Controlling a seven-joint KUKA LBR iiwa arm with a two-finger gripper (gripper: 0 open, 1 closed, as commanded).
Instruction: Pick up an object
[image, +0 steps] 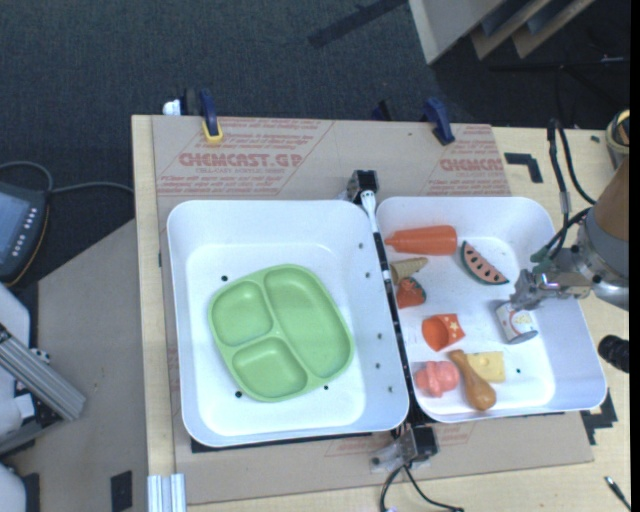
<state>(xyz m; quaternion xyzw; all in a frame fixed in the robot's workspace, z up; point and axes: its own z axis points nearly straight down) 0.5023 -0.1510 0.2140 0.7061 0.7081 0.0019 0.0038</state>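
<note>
At the left of the frame the left white bin (190, 300) holds a pale green, three-compartment plastic tray (280, 332), broad, flat and low-rimmed, so probably awkward for a two-finger pinch. Right of the divider, the right white bin (560, 385) carries the small toy foods: a brown-and-red piece (408, 282) against the divider, an orange carrot-like stick (422, 239) near the upper edge, a pink lump (436, 377) at the lower edge, a red cube-like block (443, 330) mid-bin, a tan drumstick (472, 379) beside a yellow cheese wedge (489, 365), and a watermelon slice (484, 263) higher up. Further right, a small silvery can-like object (516, 324) sits directly under the gripper (535, 290); whether the fingers are spread or closing on it cannot be made out. That object looks light, rigid and smooth, likely slippery, so a pinch across its short sides seems best.
</note>
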